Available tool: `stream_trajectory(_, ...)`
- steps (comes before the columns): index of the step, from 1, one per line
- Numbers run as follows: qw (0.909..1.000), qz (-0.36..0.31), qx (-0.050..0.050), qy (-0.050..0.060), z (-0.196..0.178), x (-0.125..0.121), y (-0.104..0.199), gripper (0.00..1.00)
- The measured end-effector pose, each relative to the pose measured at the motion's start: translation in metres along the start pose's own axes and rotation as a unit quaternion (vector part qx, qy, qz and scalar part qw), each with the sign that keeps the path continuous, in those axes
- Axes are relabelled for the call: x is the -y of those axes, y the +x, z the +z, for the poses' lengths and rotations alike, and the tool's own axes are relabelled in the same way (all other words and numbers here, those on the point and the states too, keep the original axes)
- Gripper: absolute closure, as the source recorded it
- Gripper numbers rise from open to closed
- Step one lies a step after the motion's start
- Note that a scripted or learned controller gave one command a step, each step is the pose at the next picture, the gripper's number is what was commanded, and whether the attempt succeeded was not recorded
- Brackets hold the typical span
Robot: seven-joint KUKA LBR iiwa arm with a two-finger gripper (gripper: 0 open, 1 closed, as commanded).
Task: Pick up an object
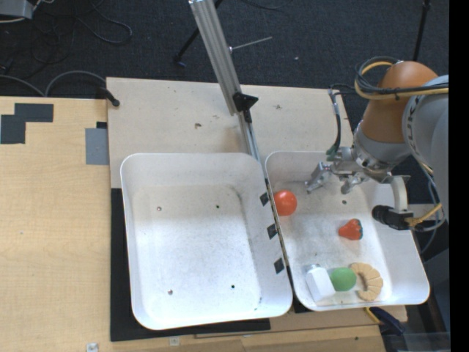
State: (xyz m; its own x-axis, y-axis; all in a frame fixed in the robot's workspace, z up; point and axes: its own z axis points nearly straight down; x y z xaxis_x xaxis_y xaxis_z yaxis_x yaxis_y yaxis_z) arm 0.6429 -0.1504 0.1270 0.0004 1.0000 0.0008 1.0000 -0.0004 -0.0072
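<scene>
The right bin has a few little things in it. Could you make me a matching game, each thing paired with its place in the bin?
Things:
1. orange ball
2. red strawberry
3. green ball
4. white block

Places:
A. near the bin's middle, toward its right wall
B. against the bin's left wall, below the gripper
C. near the front edge, furthest left of the front group
D. near the front edge, between a white piece and a tan pastry

Pairs: 1-B, 2-A, 3-D, 4-C

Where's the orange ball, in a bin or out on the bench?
In. The orange ball lies on the floor of the right bin, close against its left wall, apart from the gripper.
</scene>
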Motion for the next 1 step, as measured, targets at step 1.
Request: stream_trajectory(1,1.0000,0.001,0.000,-0.002,-0.0133,-0.0009,-0.0010,1.00)
